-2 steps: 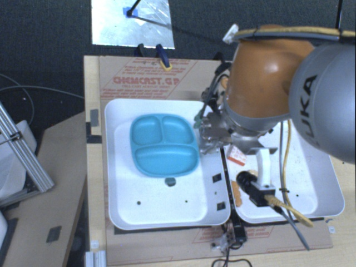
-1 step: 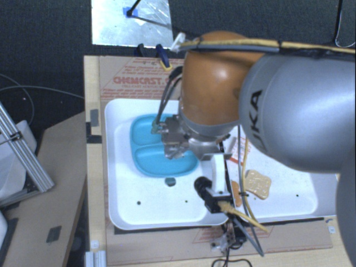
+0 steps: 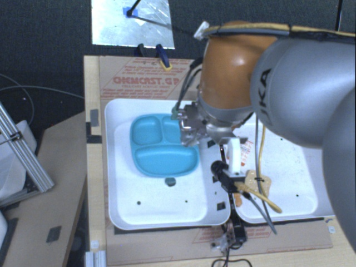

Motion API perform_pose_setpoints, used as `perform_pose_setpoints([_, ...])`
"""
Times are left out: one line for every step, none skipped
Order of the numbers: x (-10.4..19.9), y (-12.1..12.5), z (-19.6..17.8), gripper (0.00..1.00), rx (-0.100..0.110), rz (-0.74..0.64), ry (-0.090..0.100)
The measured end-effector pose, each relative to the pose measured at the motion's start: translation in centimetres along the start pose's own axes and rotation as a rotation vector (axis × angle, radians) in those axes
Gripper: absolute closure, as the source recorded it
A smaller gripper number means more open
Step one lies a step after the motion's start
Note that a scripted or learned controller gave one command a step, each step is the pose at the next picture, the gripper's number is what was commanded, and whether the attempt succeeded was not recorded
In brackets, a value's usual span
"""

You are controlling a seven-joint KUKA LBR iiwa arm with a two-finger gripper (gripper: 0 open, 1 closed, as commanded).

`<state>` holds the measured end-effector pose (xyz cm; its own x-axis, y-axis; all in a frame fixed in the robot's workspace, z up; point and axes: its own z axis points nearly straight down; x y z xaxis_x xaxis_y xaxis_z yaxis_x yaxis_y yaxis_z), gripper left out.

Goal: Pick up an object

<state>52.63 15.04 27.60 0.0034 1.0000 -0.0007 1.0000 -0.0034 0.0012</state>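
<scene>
Two white bins sit side by side on the desk. A blue divided plate (image 3: 163, 147) lies flat in the left bin (image 3: 125, 204), not lifted. The tool (image 3: 189, 131) hovers at its right edge; its opening cannot be judged. Pickup remains undone.

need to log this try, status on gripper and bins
Gripper low over the divider between bins. Blue divided tray in left bin, untouched. Small dark piece beside tray. Arm covers much of right bin.
</scene>
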Motion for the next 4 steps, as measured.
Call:
perform_pose_setpoints([1.5, -4.0, -11.4, 1.00, -0.011, -0.010, 0.007])
perform_pose_setpoints([-3.1, 2.2, 11.4, 1.00, 0.010, 0.000, -0.004])
perform_pose_setpoints([-6.5, 3.2, 5.0, 1.00, -0.005, -0.001, 0.000])
perform_pose_setpoints([-1.0, 2.2, 8.8, 1.00, 0.003, -0.011, 0.002])
